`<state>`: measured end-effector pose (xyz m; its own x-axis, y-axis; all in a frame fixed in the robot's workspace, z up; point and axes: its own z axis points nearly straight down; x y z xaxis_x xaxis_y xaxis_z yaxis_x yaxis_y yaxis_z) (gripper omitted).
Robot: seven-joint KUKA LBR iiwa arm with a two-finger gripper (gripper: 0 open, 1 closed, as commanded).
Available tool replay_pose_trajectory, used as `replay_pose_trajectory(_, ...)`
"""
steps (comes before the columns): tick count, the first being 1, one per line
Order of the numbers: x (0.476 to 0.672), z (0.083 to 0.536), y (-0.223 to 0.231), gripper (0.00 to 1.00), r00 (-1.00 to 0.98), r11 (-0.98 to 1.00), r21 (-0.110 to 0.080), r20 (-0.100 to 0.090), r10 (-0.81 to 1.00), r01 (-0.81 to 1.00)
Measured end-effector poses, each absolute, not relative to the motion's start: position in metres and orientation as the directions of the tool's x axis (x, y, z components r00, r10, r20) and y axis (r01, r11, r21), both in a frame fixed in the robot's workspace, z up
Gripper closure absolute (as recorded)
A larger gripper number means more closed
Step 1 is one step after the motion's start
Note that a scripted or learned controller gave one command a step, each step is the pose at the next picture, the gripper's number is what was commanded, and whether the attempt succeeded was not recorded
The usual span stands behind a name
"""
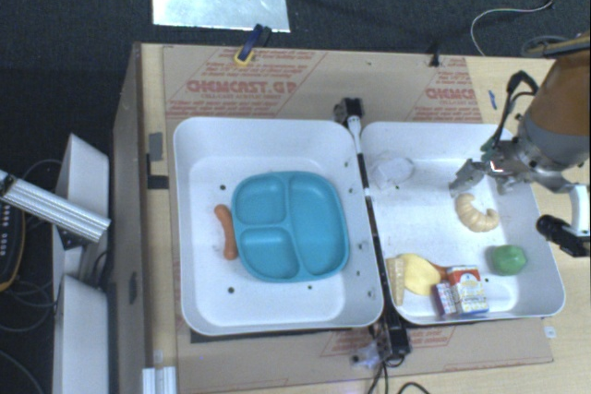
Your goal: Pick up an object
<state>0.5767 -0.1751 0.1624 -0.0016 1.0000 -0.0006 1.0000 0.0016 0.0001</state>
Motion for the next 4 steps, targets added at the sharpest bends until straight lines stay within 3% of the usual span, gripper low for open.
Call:
replay_pose_trajectory(1, 0.587, 0.085, -0.193, 0.00, -0.001, 0.001, -0.001, 0.000, 1.000, 1.000)
replay_pose_trajectory(2, 0.584, 0.147, -0.207, 0.00, -0.001, 0.001, 0.005, -0.002, 1.000, 1.000)
replay_pose_trajectory(3, 0.579, 0.084, -0.198, 0.00, -0.002, 0.002, 0.001, 0.000, 1.000, 1.000)
replay_pose_trajectory(4, 0.580, 0.095, -0.199, 1.00, -0.003, 0.003, 0.004, -0.001, 1.000, 1.000)
